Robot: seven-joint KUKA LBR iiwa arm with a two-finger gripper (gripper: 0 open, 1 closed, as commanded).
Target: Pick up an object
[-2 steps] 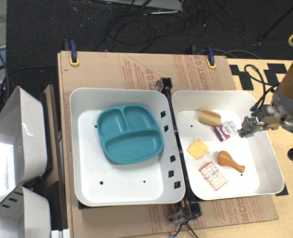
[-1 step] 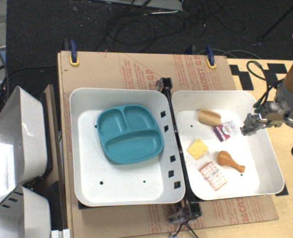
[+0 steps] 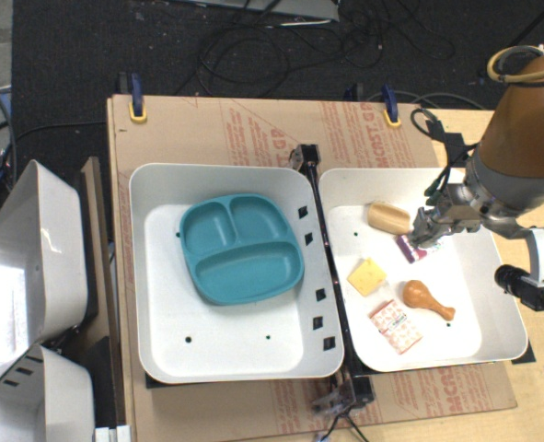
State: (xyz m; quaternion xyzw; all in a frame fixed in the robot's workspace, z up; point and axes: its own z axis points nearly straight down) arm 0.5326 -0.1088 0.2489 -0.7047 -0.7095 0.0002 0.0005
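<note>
My gripper (image 3: 425, 233) is low in the right bin (image 3: 492, 274), at the upper middle, right over a small purple object (image 3: 410, 248) that pokes out below it. A tan bread roll (image 3: 388, 217) lies just to its left. Further down the bin sit a yellow cheese wedge (image 3: 367, 276), a brown chicken drumstick (image 3: 426, 298) and a red-and-white packet (image 3: 396, 325).
The left bin (image 3: 152, 274) holds a teal divided plate (image 3: 239, 249). A black divider with clips (image 3: 325, 274) runs between the bins. White containers (image 3: 28, 265) stand off the bench at the left. The arm's grey and orange body (image 3: 520, 145) overhangs the right bin's upper right corner.
</note>
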